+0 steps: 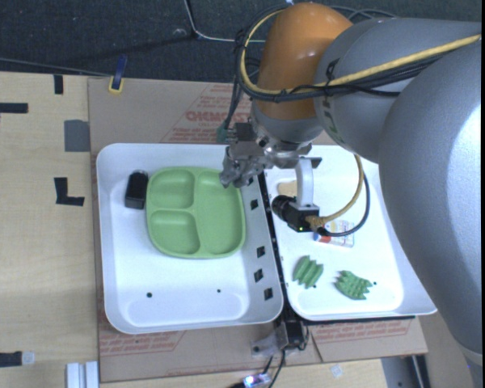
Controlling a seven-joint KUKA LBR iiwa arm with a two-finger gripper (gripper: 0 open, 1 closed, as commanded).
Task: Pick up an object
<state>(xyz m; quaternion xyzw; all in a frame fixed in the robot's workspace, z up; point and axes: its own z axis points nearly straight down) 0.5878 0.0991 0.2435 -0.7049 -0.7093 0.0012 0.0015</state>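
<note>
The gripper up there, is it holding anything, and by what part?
Nothing shows between its fingers. The gripper hangs over the far right corner of the green divided plate; whether it is touching cannot be told.

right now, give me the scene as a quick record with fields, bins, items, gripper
left bin: green divided plate, small black object touching its left edge
right bin: two green toy vegetables near the front
gripper: above the plate's upper right corner, near the divide between the bins
held: nothing visibly between the fingers
</note>
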